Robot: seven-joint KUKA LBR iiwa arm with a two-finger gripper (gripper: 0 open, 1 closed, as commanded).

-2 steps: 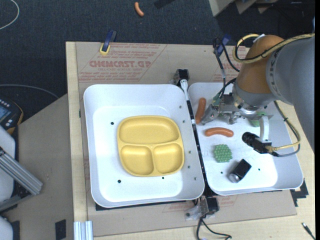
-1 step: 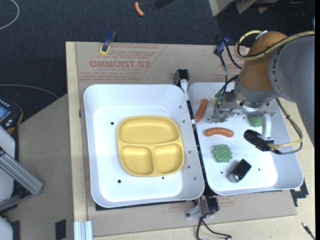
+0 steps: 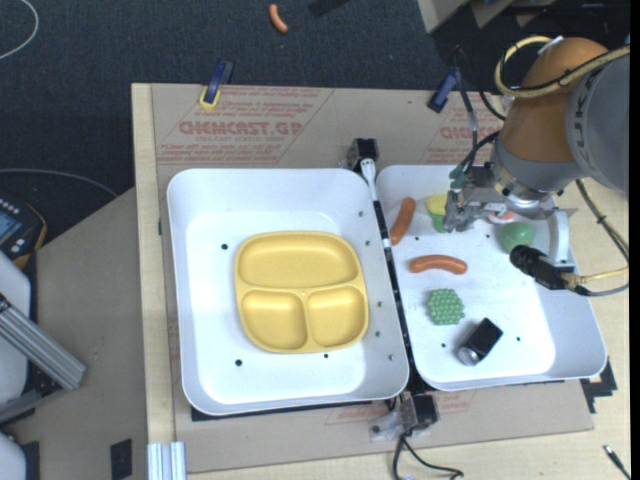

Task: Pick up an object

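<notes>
Black block (image 3: 480, 339), right bin (image 3: 560, 353), nearest you; then green ball (image 3: 445, 306), two sausages (image 3: 438, 264). Gripper (image 3: 462, 213) low over yellow piece (image 3: 437, 206) at the far wall; grip state unreadable to you. Risk: crowded corner, wall fouling the pick, piece sliding off

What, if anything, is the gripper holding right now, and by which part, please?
It cannot be told. The gripper is low in the right bin, close beside a yellow-green object, but the view shows nothing clearly between its fingers.
</notes>
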